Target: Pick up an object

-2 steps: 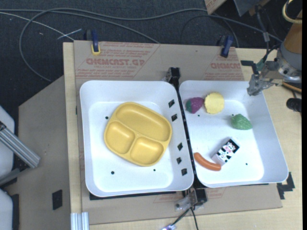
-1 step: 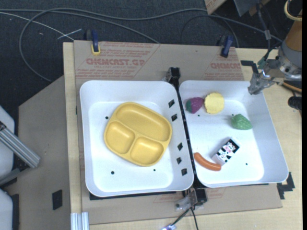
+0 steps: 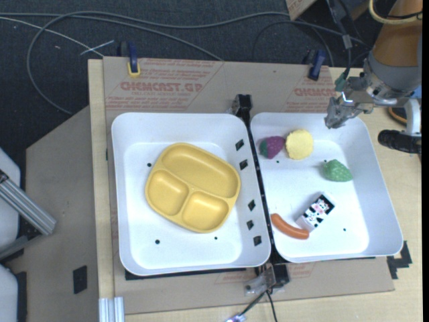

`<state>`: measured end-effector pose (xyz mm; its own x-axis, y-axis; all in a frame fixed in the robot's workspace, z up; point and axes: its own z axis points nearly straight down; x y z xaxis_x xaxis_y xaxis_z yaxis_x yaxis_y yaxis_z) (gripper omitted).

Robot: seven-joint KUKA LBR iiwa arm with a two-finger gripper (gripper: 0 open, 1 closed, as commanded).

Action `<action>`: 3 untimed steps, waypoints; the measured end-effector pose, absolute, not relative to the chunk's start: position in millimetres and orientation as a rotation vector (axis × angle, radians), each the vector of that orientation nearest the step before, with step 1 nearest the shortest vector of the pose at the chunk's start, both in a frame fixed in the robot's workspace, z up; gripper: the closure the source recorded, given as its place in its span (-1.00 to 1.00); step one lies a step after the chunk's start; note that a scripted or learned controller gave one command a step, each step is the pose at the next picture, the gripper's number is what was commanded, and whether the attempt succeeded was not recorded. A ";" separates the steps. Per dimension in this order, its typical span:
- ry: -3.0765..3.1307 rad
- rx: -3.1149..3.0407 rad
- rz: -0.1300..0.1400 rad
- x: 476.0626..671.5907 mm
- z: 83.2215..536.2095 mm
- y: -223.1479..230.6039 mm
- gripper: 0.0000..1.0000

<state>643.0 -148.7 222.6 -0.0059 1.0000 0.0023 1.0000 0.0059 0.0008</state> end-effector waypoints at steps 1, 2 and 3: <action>-2.227 -2.211 -0.002 645.7 222.9 -85.2 1.00; -2.226 -2.211 -0.002 637.1 225.2 -20.7 1.00; -2.228 -2.213 -0.005 634.6 235.2 38.7 1.00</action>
